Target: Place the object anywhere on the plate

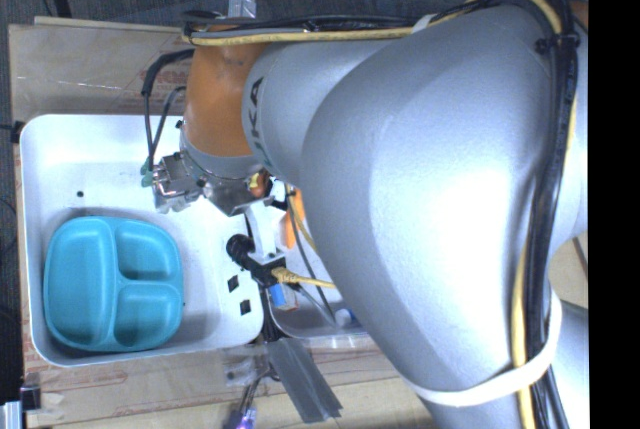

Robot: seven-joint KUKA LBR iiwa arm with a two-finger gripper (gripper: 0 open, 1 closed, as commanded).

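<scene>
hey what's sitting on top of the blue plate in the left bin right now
Nothing rests on the blue plate; all three of its compartments show bare. It lies in the left bin. The arm covers most of the right bin, so its contents stay hidden.

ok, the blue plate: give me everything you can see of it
The plate is a light blue, rounded-square tray, looks like matte plastic, moulded into three compartments: one long one on the image's left side and two smaller ones on the right. It lies flat, right way up, in the near-left corner of the left white bin. Nothing lies in its compartments. The arm is above and to its right, apart from it.
</scene>
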